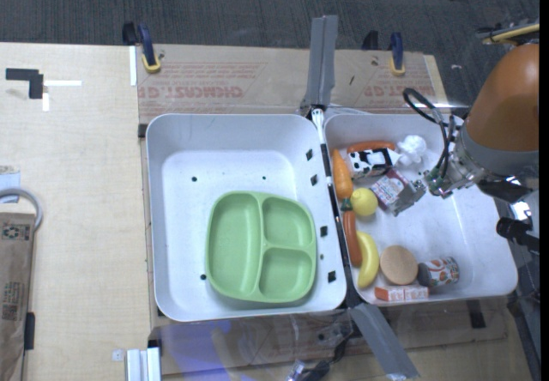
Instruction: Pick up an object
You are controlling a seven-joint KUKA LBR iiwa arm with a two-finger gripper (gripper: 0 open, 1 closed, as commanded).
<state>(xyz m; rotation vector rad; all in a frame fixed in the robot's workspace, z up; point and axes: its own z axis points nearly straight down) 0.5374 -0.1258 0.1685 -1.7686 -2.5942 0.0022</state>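
Objects [377, 225] crowd right bin's [480, 285] left edge | gripper [418, 188] grip unclear.

Red lettering, upside down and seemingly reading "CHEMCAST GP", is printed on the brown cardboard sheet [257, 79] behind the bins, while a recycling symbol is seen on the brown paper bag [15, 285] at the left edge
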